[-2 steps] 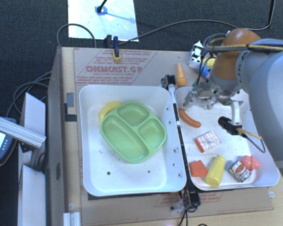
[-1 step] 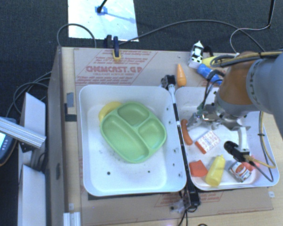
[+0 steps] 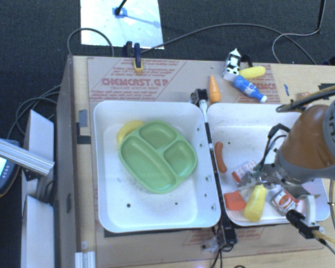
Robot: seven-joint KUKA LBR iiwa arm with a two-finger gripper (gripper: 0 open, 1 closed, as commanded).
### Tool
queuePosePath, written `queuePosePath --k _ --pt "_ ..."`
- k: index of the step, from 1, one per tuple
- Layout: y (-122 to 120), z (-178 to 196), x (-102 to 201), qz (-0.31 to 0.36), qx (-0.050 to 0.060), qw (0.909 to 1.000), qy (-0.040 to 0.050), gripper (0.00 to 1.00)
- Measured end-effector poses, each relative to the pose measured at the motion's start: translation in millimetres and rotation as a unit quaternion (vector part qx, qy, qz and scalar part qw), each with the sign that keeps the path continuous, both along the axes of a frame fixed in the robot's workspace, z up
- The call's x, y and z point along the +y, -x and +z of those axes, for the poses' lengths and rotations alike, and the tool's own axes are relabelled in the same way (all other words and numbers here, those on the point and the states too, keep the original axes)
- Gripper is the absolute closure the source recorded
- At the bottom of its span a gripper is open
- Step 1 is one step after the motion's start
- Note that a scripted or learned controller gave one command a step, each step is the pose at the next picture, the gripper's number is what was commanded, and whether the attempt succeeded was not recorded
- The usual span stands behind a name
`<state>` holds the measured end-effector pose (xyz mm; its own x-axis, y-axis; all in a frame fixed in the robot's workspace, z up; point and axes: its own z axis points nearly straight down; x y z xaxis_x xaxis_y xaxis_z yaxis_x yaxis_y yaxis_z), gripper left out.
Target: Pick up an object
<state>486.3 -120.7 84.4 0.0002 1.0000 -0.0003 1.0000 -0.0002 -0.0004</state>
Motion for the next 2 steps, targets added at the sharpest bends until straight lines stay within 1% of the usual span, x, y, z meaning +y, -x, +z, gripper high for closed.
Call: queuePosePath --k 1,2 --pt "-2 11 2 0.001 -0.003 1.0 -0.0012 1.0" --pt "-93 102 45 0.003 -0.003 1.0 -0.0003 1.0"
